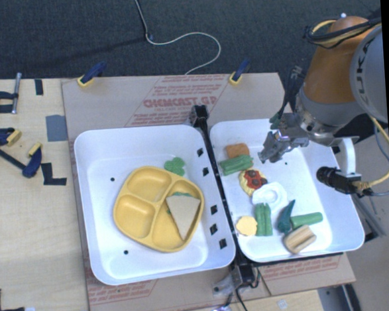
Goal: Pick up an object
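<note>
Sitting nearest in the right bin [329, 175], the tan bread roll [300, 238] lies tilted, long axis rising rightward. Farther back, the pincer [273, 147] hovers; can't tell its opening. The cardboard [177, 99] lettering is too blurry to read.

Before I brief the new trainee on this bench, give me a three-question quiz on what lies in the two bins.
1. True or false: the yellow tray sits in the left bin.
2. What lies on the tray: A) sandwich wedge B) hot dog C) fried egg?
3. Over which bin is the pincer?

Key: 1 true. 2 A. 3 The right bin.
</note>
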Tool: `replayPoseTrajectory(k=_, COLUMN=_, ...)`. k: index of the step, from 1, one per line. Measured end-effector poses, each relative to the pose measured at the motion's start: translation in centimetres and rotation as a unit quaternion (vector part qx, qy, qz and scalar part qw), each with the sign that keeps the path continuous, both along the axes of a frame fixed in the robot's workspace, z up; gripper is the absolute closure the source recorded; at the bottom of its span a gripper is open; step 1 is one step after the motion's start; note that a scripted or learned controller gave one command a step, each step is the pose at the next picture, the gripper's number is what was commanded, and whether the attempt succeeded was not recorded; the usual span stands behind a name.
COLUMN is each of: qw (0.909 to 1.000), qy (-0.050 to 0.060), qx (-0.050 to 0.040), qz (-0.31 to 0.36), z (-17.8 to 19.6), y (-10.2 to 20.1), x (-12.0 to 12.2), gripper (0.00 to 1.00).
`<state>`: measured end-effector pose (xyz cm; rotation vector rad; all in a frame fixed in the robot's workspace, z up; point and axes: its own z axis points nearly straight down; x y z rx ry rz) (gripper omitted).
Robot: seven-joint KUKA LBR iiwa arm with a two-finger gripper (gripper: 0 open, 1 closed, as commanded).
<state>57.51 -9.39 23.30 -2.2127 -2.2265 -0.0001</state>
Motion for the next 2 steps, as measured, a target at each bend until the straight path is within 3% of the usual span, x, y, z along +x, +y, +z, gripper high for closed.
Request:
replayPoseTrajectory(k=1, qw=1.0000, qy=0.001, qx=-0.0013, qz=-0.003, z=-1.5, y=1.7, x=-2.1, gripper=1.00)
replayPoseTrajectory(k=2, qw=1.0000, qy=0.000, qx=-0.0007, qz=-0.002, z=-0.8, y=2.9, x=-0.5, gripper=1.00)
